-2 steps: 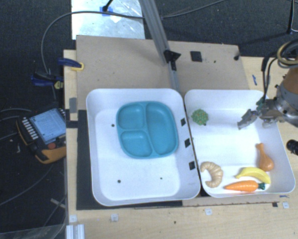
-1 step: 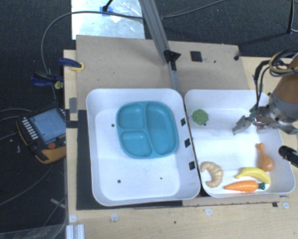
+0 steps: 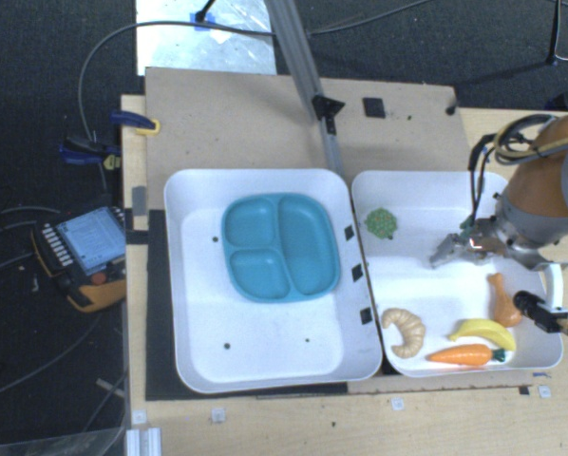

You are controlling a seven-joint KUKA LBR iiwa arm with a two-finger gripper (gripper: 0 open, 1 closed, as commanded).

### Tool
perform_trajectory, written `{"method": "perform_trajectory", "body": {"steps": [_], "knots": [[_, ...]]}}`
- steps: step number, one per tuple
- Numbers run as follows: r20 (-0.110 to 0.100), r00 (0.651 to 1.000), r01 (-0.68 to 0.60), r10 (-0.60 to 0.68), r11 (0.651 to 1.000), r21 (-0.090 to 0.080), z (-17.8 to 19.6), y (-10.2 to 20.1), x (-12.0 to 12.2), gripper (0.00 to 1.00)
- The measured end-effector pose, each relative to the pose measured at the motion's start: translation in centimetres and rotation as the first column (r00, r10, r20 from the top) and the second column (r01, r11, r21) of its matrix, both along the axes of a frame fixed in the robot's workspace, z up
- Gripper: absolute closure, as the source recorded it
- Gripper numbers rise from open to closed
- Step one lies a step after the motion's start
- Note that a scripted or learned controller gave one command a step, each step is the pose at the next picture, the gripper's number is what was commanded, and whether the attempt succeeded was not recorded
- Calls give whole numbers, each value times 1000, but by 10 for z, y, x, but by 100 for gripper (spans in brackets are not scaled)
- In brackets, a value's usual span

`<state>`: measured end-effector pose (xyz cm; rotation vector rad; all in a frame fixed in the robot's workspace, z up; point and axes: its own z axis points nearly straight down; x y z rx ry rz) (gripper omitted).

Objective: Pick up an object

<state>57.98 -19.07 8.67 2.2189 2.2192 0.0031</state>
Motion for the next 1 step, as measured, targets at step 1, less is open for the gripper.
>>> {"method": "perform_trajectory", "body": {"steps": [1], "knots": [[4,1000,0,0,1000,-1,13,0,1,100]]}}
